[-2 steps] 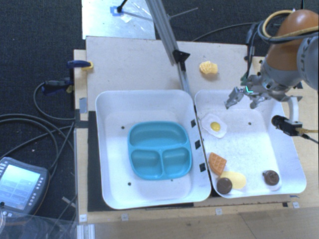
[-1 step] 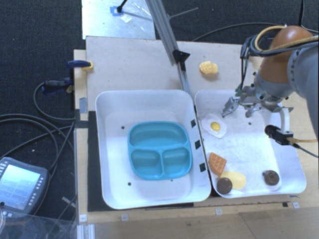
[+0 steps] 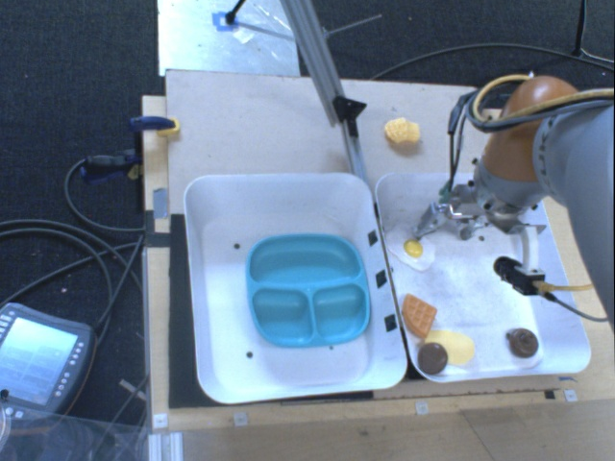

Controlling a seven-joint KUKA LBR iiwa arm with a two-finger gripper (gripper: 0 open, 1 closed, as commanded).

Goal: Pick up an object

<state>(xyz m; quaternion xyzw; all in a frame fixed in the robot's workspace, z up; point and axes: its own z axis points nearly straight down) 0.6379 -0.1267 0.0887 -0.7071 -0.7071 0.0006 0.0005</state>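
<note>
In the right bin [image 3: 567,353] my gripper [image 3: 427,223] reaches down and to the left from the grey arm, its tip just above and to the right of a toy fried egg [image 3: 414,252] that lies on the bin floor near the left wall. Nothing shows in the gripper. Toward the bin's front lie a waffle piece [image 3: 419,313], a pale yellow disc [image 3: 455,347], a brown cookie [image 3: 431,357] overlapping that disc, and a second brown cookie [image 3: 523,343] at the front right.
The left bin [image 3: 216,257] holds a blue three-compartment tray [image 3: 309,289]. A yellow toy [image 3: 403,131] lies on the bench behind the right bin. A slanted metal pole [image 3: 327,75] ends at the divide between the bins. A black cable end [image 3: 515,275] hangs over the right bin.
</note>
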